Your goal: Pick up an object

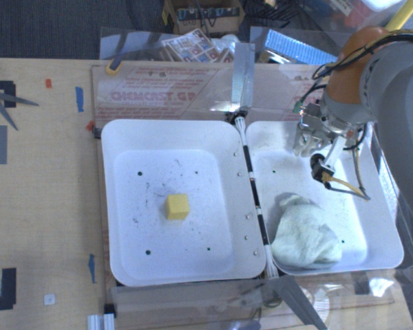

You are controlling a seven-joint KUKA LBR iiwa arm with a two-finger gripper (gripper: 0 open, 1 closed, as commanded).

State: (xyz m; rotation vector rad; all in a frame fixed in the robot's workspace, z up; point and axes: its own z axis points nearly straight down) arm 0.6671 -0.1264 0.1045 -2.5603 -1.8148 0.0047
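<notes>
The arm is reaching in from the right with its gripper (310, 146) hanging over the back part of the right bin (378, 253), and nothing is showing between the fingers; whether they are apart or together cannot be told from this slant, since the wrist hardware and cables are crowding them. Two candidates are lying in the bins. A white crumpled cloth (304, 231) is sitting in the front half of the right bin, near the gripper but apart from it, pressed close to the divider side. A small yellow block (177, 206) is resting near the middle of the left bin (124, 143), well apart from the gripper. The cloth is looking like the nearer target, and the risks are following from that: it is soft and lumpy, so the fingers may be closing on a loose fold that slips free, or pinching nothing if they come down beside the mound. Being white on white, its edge is hard to judge. Its closeness to the bin wall may also be blocking one finger. The block, if chosen, could be nudged aside by an off-centre descent.
</notes>
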